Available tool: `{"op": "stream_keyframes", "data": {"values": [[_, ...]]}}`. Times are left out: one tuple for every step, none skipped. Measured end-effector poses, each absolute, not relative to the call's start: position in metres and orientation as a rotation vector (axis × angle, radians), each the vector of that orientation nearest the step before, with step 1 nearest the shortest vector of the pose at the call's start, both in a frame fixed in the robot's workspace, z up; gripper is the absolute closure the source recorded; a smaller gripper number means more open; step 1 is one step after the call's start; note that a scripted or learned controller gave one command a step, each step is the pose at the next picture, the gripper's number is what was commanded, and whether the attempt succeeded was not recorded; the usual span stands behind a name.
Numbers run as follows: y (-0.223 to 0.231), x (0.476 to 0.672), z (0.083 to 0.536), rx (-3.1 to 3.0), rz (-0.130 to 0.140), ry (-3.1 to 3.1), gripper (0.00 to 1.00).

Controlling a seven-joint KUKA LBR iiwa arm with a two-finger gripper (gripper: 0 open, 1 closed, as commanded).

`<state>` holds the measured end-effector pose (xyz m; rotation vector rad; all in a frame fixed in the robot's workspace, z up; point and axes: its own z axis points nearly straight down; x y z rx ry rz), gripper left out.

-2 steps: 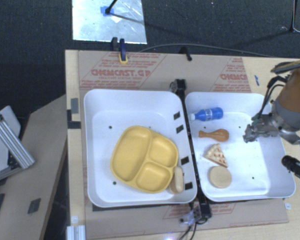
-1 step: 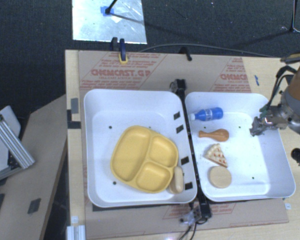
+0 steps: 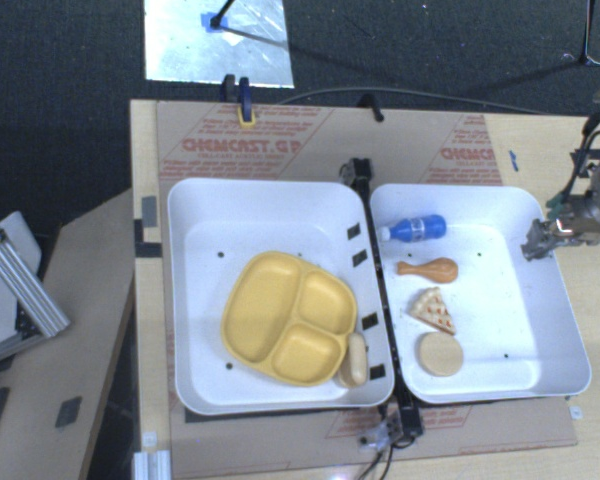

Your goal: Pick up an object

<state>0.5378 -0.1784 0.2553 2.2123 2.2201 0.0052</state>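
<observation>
Four small things are lying in the right bin (image 3: 555, 298), grouped along its left side: a blue bottle (image 3: 416, 229) on its side near the far wall, a brown drumstick (image 3: 429, 268) just in front of it, a wedge of pizza (image 3: 433, 312) nearer still, and a round tan cookie (image 3: 441, 354) closest to the front wall. The bottle is showing a white cap end pointing left; the drumstick's thin end is also pointing left. None of them is touching another, though the pizza and cookie are sitting just beside each other.

The left bin (image 3: 200, 268) is holding a yellow divided tray (image 3: 285, 316) with three compartments, and a pale bread roll (image 3: 355, 359) is resting against the tray's near right corner.

The gripper (image 3: 540, 240) is hovering over the right bin's far right rim, well apart from the four things. Nothing is showing between its fingers; how wide they are standing cannot be told.
</observation>
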Motion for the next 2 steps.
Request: {"op": "stream_keyframes", "data": {"values": [[-0.133,0.548,0.243,2.212,0.003,2.229,1.0],[-0.09,0.563,0.233,2.211,0.003,2.232,1.0]]}}
